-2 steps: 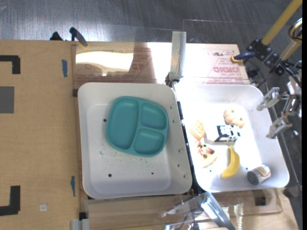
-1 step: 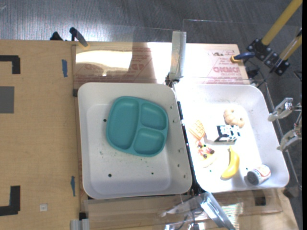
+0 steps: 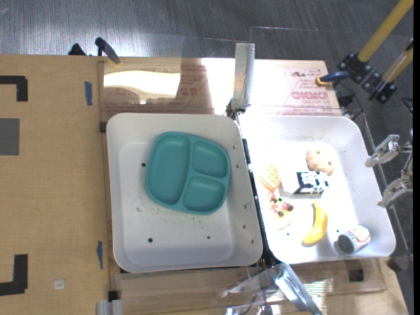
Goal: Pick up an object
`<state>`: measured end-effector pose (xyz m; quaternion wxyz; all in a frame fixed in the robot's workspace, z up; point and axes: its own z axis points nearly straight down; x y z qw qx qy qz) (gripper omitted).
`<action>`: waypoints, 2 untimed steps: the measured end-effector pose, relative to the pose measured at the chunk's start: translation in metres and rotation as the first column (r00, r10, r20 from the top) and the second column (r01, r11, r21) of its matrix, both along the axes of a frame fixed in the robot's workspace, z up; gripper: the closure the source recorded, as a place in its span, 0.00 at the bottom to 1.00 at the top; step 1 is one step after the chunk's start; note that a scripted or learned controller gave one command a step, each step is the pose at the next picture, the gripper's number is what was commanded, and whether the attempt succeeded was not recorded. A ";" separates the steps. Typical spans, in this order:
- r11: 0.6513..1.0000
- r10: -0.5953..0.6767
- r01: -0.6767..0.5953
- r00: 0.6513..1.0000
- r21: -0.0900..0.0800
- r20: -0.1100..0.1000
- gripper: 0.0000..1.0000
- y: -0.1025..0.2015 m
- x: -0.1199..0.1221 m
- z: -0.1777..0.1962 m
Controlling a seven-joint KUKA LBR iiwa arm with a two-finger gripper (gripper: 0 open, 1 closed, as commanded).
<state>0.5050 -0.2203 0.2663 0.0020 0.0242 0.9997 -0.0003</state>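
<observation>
Banana (image 3: 315,224) lies near right bin (image 3: 367,143) front edge, long axis running front-to-back, clear of the toy cow (image 3: 310,182); pincer state: cannot tell.

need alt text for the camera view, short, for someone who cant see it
Two shallow white bins sit side by side on a bench, seen from above. The left bin holds a teal divided plate; the right bin holds small items, including a yellow banana.
</observation>
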 end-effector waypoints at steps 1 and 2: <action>1.000 0.000 0.000 1.000 0.000 0.000 0.00 0.000 0.000 0.000; 1.000 0.000 0.000 1.000 0.000 0.000 0.00 0.000 0.000 0.000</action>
